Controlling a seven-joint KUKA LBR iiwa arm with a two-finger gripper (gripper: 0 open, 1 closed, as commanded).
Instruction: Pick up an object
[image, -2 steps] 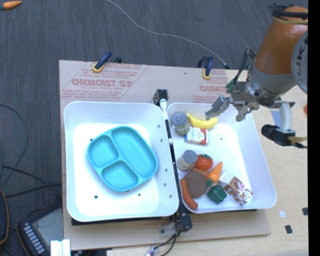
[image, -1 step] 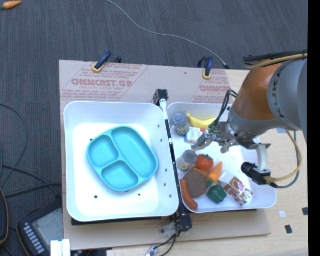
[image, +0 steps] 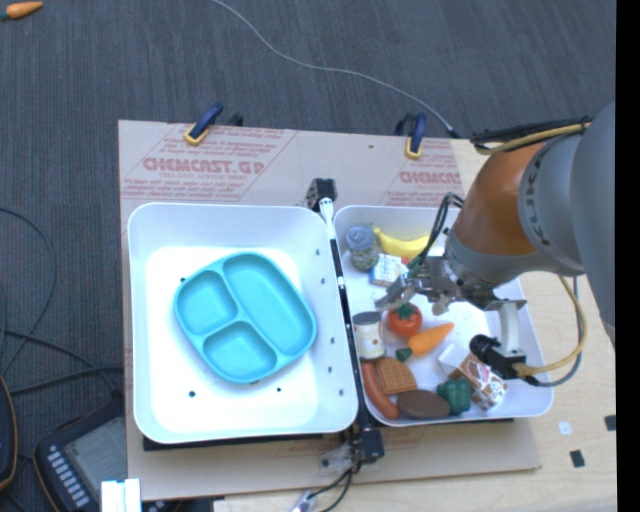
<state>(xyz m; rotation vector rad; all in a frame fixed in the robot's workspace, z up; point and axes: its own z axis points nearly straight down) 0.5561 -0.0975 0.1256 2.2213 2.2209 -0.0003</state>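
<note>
Two white bins sit side by side on a cardboard-covered bench. From above, the left bin (image: 140, 300) holds a blue divided plate (image: 245, 316) near its middle, tilted toward ten o'clock. The right bin (image: 540, 400) is crowded with toy food: a banana (image: 400, 243) at twelve o'clock, a small jar (image: 360, 240) just beside it, a tomato (image: 404, 320) near the middle, a carrot (image: 432, 338) touching the tomato's four o'clock side, a white cup (image: 368, 335) at nine o'clock, and a hot dog (image: 377, 388), a waffle (image: 397, 375) and a brown potato (image: 424, 404) along six o'clock. The gripper (image: 408, 290) hangs just above the tomato, at its twelve o'clock; I cannot tell how its jaws stand. The arm (image: 520, 215) enters from three o'clock.
</note>
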